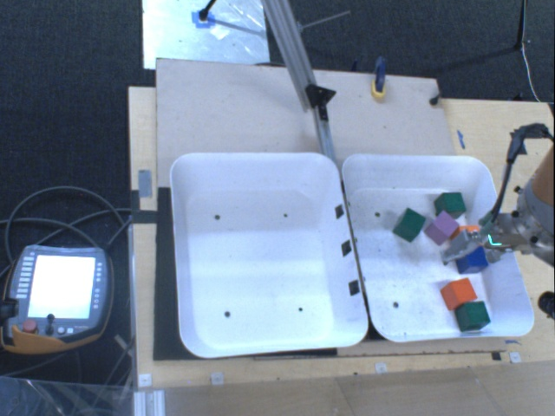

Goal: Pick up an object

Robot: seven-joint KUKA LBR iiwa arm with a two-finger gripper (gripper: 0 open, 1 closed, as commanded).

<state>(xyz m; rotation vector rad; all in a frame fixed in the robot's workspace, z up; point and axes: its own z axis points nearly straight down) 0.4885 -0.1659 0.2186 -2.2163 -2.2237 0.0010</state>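
The right bin (381, 310) holds several small blocks. Two green blocks (409, 224) (450, 203) lie toward its far side, with a purple block (442, 227) between them. A blue block (473, 261) sits near the right wall. An orange block (459, 292) and a dark green block (473, 316) lie at the front right. My gripper (462, 248) reaches in from the right, low over the bin, its tip between the purple block and the blue block and close to both. A bit of orange (469, 230) shows just behind it.
The left bin (186, 232) stands beside the right one, sharing a dividing wall (347, 250). A slanted metal pole (295, 50) crosses the back of the bench. A teach pendant (56, 297) lies off the bench at the left.
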